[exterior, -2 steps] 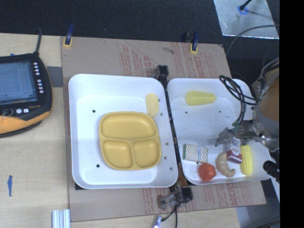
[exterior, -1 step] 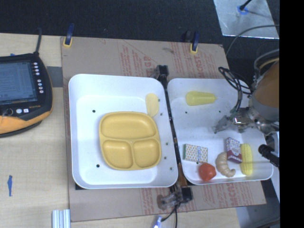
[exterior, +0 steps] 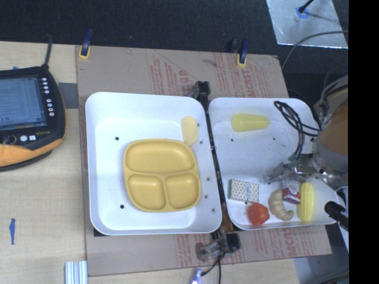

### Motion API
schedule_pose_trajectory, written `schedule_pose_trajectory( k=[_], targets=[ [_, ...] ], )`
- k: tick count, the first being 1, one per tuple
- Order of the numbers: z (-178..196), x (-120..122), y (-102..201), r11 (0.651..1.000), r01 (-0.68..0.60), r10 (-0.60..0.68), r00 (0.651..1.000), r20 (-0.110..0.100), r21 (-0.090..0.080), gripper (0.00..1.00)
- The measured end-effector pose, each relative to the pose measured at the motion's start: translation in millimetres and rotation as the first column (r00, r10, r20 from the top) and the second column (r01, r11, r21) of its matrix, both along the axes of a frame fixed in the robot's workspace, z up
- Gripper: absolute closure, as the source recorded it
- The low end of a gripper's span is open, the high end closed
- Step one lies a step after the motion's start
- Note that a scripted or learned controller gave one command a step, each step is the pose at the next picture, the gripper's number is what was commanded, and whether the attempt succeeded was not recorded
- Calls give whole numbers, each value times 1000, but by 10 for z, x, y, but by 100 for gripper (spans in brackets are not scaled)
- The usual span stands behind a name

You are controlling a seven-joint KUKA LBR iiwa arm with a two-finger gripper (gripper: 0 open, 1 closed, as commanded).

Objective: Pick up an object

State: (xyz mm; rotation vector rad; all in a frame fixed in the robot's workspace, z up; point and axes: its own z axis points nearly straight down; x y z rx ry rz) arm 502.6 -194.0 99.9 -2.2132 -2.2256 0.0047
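Bins come first for us, the left shallow white plastic bin [exterior: 103, 158] bearing a yellow three-compartment tray [exterior: 161, 174], the right white bin [exterior: 260, 147] crowding yellow corn cob [exterior: 306, 201], tan croissant [exterior: 279, 205] and red tomato [exterior: 257, 213] beneath our gripper [exterior: 290, 171], whose state we cannot tell, so we fear nudging neighbours aside.

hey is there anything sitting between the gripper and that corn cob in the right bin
Nothing visible does. The gripper sits low in the right bin, just up and left of the corn cob. A small red-and-white item and a croissant-shaped piece lie close beside the corn cob's left, crowding it rather than blocking it.
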Motion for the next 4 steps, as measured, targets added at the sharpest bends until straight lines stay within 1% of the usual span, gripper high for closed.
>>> schedule_pose_trajectory(
  k=[1,2,3,4],
  targets=[
    [-77,846,-147,1000,1,-1,1000,3,1,0],
    [225,1545,142,1000,1,-1,1000,4,1,0],
    [-88,830,589,1000,0,0,1000,-2,0,0],
    [-13,-275,187,1000,2,-2,1000,0,-1,0]
  ],
)
